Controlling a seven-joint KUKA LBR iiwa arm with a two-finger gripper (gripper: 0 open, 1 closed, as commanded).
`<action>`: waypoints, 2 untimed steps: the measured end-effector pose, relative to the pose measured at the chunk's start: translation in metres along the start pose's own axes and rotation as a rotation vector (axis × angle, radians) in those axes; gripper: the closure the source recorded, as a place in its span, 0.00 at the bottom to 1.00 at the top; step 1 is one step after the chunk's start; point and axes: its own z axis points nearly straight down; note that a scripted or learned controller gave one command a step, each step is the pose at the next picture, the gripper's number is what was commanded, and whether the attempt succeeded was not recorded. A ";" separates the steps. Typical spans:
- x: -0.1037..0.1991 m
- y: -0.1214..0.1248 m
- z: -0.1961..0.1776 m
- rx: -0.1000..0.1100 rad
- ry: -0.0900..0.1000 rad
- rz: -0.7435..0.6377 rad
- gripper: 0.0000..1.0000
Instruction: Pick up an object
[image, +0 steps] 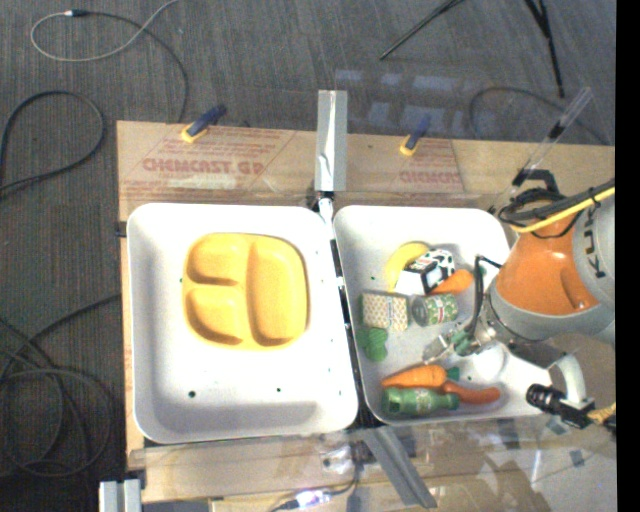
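The gripper (455, 345) was seen low in the right bin (500, 225), among the toy food; its state could not be told. Just below it lay a carrot (415, 377) and a green bottle (420, 402). A green can (435, 309) sat beside it. A yellow 3-compartment tray (247, 290) occupied the left bin (150, 330). "CHEMCAST GP" was read on the board (195, 166) behind.

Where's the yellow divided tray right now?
The yellow divided tray lies in the left white bin, toward its upper middle, across the divider from the right bin with the toy food.
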 end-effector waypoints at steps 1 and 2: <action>0.000 0.000 0.000 0.000 0.000 0.000 0.00; 0.002 -0.001 0.007 0.000 -0.010 -0.104 0.00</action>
